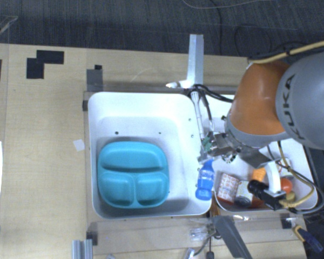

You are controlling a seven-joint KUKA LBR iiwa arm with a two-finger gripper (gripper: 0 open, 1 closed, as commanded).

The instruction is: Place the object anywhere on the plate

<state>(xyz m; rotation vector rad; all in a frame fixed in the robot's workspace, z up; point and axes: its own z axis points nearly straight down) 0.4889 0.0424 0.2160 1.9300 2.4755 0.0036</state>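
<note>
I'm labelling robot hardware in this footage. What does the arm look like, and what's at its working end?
The arm is a bulky rounded grey body with dark KUKA lettering, and a wide orange band above the wrist. Below that sits a grey metal claw assembly. Thin cables run along it, and yellow and black cables loop near its base.

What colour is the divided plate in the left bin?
Turquoise blue; the plate shows in the camera view.
</note>
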